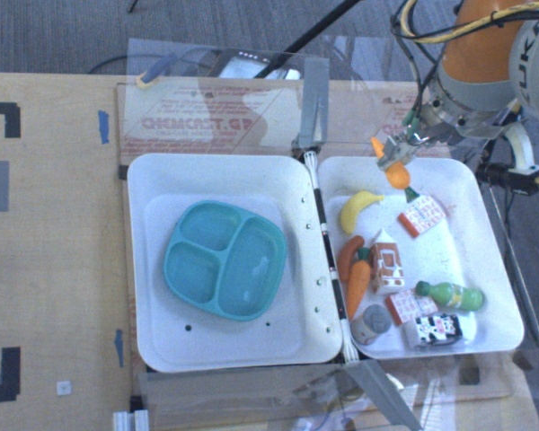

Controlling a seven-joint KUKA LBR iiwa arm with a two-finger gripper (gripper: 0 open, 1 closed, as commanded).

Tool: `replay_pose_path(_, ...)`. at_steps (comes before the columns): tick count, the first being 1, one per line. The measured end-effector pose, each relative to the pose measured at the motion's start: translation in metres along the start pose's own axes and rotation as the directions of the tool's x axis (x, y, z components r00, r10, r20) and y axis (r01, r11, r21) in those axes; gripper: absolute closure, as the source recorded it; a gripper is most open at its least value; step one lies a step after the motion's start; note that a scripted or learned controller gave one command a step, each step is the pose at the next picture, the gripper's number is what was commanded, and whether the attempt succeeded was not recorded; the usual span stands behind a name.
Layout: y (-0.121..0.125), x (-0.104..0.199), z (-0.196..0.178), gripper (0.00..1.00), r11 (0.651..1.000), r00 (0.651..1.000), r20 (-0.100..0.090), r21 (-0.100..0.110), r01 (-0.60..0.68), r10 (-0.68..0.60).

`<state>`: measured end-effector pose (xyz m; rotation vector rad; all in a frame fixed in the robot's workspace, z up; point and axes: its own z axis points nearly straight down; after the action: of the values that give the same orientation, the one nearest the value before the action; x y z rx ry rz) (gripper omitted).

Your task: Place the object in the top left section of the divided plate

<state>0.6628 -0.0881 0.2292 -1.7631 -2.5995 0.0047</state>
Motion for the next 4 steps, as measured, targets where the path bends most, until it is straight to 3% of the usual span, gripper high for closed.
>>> replay_pose_path(1,0.008,0.031,0.045,1.0,0.993,0.993,-0.003,0.001,0.115,-0.115)
replay_pose_path(2,-0.028,0.097,0.032,1.0,0.917,0.917,-0.003,0.0,0.399,-0.399)
replay_pose_path(3,-0.028,0.094,0.024,1.0,0.92,0.92,-0.003,-0.001,0.393,-0.393)
replay_pose_path(4,-0.053,0.092,0.048,1.0,0.962,0.962,-0.004,0.001,0.271,-0.271)
